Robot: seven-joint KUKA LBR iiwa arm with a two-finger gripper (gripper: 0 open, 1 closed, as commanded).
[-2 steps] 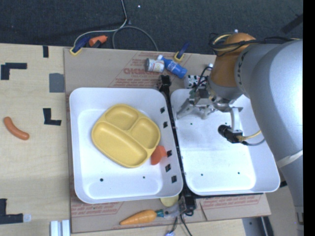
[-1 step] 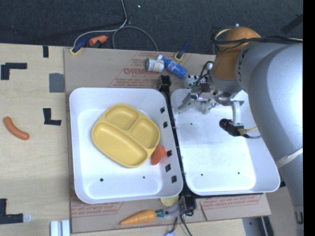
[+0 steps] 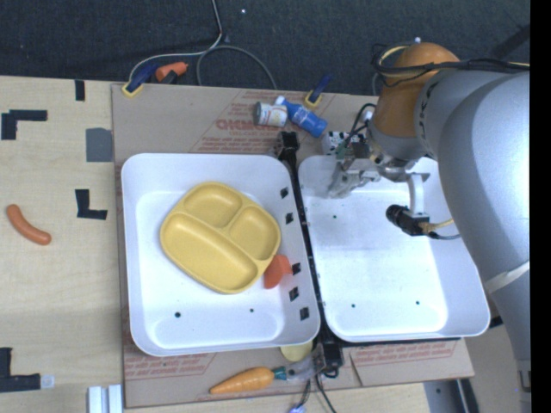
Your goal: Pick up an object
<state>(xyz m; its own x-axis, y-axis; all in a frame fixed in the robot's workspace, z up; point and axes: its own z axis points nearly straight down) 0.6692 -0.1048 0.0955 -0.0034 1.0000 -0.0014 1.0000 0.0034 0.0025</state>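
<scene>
Yellow divided plate: lies flat in the left bin, roughly at its middle, three compartments facing up, set at a slant to the bin walls.

Small orange-red piece: on the left bin's floor, touching the plate's lower right edge, close to the wall shared with the right bin.

Tool: low over the far left corner of the right bin, near the dividing wall. Whether it is released or clenched cannot be told at this size and angle; nothing can be made out in its grip. A dark fitting with a cable hangs just right of it, over the bin floor.

Arm: large grey body along the right side, orange band above the wrist, reaching leftward toward the bin corner.

Bench: pale wood, carrying a brown cardboard sheet under both bins.

White and blue bottle: lying on its side on the cardboard, behind the bins.

Clamp with orange handle: at the cardboard's far left corner.

Sausage-shaped toy: on the bare bench, well apart to the left of the bins.

Toy carrot: on the cardboard's near edge, just in front of the left bin.
</scene>
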